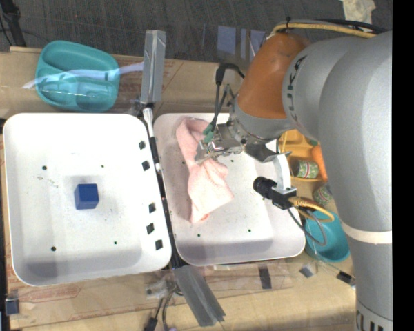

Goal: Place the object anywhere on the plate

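A crumpled pink cloth (205,185) lies in the right bin (224,243), stretching from the bin's back-left corner toward its middle. My gripper (212,147) is low over the upper part of the cloth and seems to touch it. The wrist and orange band hide how it meets the cloth. A small blue cube (87,195) sits in the left bin (69,257), far from the gripper. Part of a teal dish (329,243) shows beyond the right bin's right edge, mostly hidden by the arm.
A teal plastic scoop-like object (76,74) rests on the bench behind the left bin. Yellow and green items (305,164) sit to the right of the right bin, under the arm. A black cable fitting (272,190) hangs over the right bin.
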Tool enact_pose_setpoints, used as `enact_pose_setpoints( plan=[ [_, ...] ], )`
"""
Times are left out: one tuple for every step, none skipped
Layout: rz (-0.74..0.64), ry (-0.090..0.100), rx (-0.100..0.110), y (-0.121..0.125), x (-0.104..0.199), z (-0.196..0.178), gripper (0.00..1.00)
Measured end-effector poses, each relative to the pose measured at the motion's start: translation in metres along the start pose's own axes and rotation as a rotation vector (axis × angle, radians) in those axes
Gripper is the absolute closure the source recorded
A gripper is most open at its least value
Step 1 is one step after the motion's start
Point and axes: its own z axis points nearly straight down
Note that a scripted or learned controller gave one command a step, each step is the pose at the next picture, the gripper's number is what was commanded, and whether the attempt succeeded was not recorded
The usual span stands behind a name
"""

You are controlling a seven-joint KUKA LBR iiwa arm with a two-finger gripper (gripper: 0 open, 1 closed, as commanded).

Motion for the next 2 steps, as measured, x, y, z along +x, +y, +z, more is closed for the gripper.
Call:
enact_pose_setpoints(
  plan=[
    [-0.059, -0.001, -0.002, 0.024, 0.056, -0.036, 1.00],
    [0.077, -0.002, -0.001, 0.064, 0.135, -0.074, 1.00]
  ],
)
